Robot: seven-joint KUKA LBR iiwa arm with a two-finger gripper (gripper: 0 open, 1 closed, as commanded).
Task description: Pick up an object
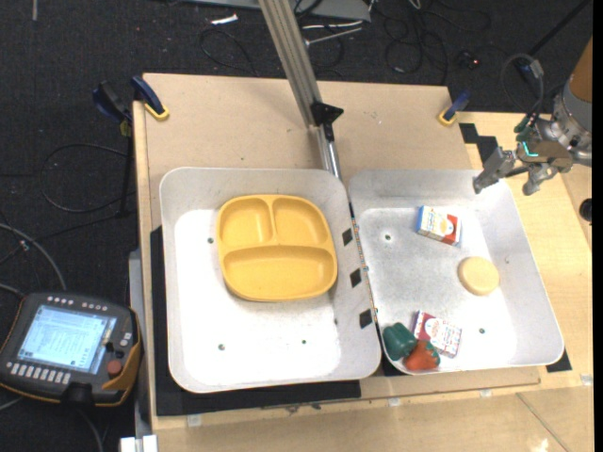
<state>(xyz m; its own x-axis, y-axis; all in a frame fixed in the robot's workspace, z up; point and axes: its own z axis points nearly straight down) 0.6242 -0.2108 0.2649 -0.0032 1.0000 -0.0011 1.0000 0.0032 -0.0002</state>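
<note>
The gripper point(513, 170) hangs over the upper right corner of the right bin point(528, 252), its two fingers spread apart with nothing between them. Nearest to it, below and to its left, lies a small carton point(439, 224) on the bin floor, white with red, blue and yellow print, lying flat and a little askew. Straight below the gripper, farther into the bin, sits a round pale yellow piece point(479, 276), smooth and flat like a biscuit. Well below the gripper, at the bin's near edge, a second small carton point(439, 333) in red and white lies touching a red and green toy vegetable point(411, 346). Far to the gripper's left, the left bin point(188, 281) bears a yellow divided plate point(277, 248) with three compartments, well apart from the fingers.
</note>
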